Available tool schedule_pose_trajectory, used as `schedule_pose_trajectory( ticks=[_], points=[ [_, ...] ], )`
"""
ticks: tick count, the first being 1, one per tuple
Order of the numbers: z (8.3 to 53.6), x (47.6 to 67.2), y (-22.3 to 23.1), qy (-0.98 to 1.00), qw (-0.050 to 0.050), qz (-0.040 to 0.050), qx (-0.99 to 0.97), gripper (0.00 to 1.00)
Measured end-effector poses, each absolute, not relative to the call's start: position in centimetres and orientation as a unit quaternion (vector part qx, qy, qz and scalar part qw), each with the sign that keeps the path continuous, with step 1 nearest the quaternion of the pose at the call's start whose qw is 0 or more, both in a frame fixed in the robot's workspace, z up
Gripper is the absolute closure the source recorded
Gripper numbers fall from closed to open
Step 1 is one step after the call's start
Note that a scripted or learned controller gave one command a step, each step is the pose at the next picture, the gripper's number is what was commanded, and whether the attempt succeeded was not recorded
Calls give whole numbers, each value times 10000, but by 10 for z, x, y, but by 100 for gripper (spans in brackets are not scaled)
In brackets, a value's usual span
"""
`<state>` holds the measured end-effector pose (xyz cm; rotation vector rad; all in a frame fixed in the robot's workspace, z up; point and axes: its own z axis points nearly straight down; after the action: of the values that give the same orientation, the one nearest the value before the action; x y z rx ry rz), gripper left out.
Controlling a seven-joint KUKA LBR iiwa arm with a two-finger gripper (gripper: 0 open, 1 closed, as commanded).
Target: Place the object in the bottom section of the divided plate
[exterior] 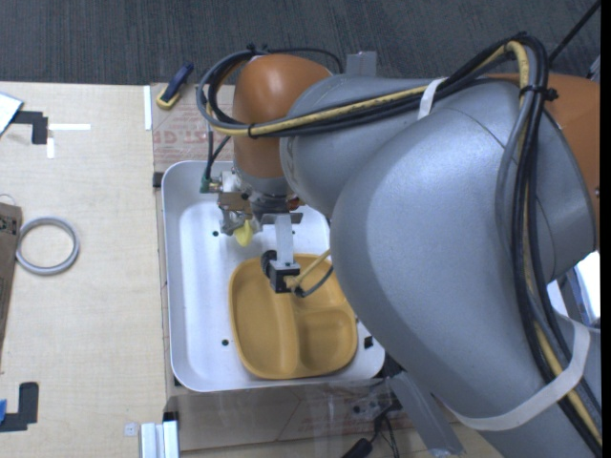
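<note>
The grey arm with its orange band (272, 89) reaches in from the right and hangs over the upper part of a shallow white plastic bin (181, 294), which stands on the pale wooden counter (86, 332). At its end, the fingers (232, 216) point down toward the bin floor near the upper left corner. From this slant it cannot be told how far apart they are, or whether they grip anything.

A small yellow object (243, 234) shows right at the tips of the fingers, just below them in the view. It is seen against the white floor of the bin, but whether it rests there or is off the floor cannot be made out.

A tan-yellow divided plastic plate (263, 337) lies flat in the lower right part of the same bin, with a raised ridge splitting its hollow into sections. The small yellow object is outside the plate, just beyond its upper left rim.

On the counter to the left of the bin lies a ring of clear tape (46, 244), well apart from the bin. A blue-handled tool (176, 83) lies near the bin's top left corner.
</note>
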<state>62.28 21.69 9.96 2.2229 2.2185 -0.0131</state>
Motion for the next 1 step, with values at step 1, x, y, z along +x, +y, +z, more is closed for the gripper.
schedule_pose_trajectory(
  ticks=[1],
  points=[
    [143,659,228,4898,5,-13,8719,100]
  ],
)
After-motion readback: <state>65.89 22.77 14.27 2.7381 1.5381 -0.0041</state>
